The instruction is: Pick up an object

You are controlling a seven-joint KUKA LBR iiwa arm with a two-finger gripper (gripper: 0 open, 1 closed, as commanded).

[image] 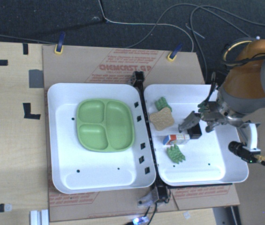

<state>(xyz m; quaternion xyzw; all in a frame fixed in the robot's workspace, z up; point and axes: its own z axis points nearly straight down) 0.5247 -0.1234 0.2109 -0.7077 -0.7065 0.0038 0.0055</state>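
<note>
A: Report the layout of the bench.

B: Two white bins sit side by side; the left bin [62, 125] holds a green divided plate [106, 125]; the right bin [216, 170] holds four small items near its left wall: a green block [162, 103], a tan sponge [162, 120] touching it just below, a small red, white and blue box [175, 138], and a green leafy toy [175, 153] nearest the front.

A: Where is the arm, and what is the state of its fingers?

B: The arm [246, 86] reaches in over the right bin; the gripper [191, 125] hangs just right of the sponge and just above the small box; the fingers appear spread, with one dark finger angled toward the sponge and the other near the box; nothing is seen between them.

A: Which step is in hand?

B: Judged from this position, the approach step; no item is lifted; the nearest candidates are the small box and the sponge; which is the target cannot be told.

A: What does the next move call for?

B: Centre the fingers over one item only; descend until they straddle it; close; lift straight up. Caution: the sponge and green block touch, and the box lies close by; an off-centre descent may push an item aside rather than grip it.
</note>
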